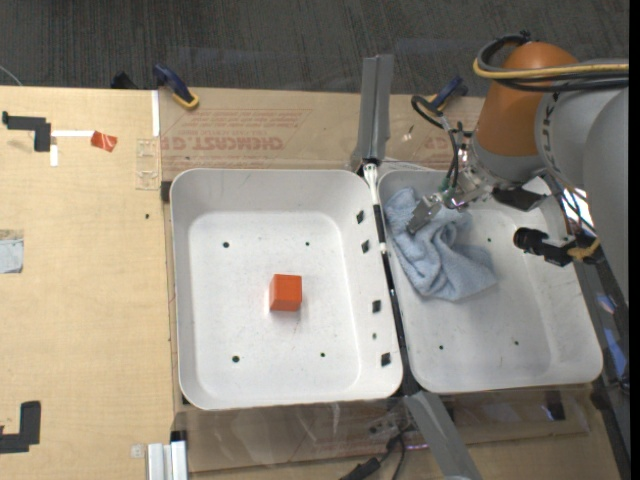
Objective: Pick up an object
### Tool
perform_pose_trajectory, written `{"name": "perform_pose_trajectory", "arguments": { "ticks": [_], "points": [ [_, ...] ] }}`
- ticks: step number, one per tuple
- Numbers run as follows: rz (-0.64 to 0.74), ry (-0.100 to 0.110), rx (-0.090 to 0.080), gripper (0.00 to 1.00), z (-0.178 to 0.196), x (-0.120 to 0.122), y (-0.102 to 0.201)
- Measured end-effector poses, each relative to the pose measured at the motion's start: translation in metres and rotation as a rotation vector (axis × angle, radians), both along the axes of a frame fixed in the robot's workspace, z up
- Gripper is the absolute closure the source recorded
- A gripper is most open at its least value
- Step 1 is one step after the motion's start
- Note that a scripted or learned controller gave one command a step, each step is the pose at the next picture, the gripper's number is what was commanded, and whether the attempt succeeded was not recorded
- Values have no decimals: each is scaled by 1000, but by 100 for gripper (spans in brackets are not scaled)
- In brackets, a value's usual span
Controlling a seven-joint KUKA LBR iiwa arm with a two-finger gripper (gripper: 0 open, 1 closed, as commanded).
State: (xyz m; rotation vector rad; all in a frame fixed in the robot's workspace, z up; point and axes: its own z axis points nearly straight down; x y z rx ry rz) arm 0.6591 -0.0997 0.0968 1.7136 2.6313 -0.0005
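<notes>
Item: gripper (432,211), jaws' state we cannot tell, at cloth (440,253) at twelve o'clock in right bin (560,368); grasp step; next, we judge, a lift.

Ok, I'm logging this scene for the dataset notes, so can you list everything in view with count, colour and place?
bins: two, white, side by side on the bench
cube: one, orange-red, middle of the left bin
cloth: one, light blue-grey, crumpled, upper left of the right bin
clamps: two, blue and yellow, far edge of the bench
arm: one, grey with orange band, over the right bin
tool: one, at the cloth's upper edge; grip unclear
</notes>
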Motion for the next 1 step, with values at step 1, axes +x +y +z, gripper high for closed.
{"name": "perform_pose_trajectory", "arguments": {
  "ticks": [1],
  "points": [
    [-3,-3,-1,100,10,0,-1]
  ]
}}
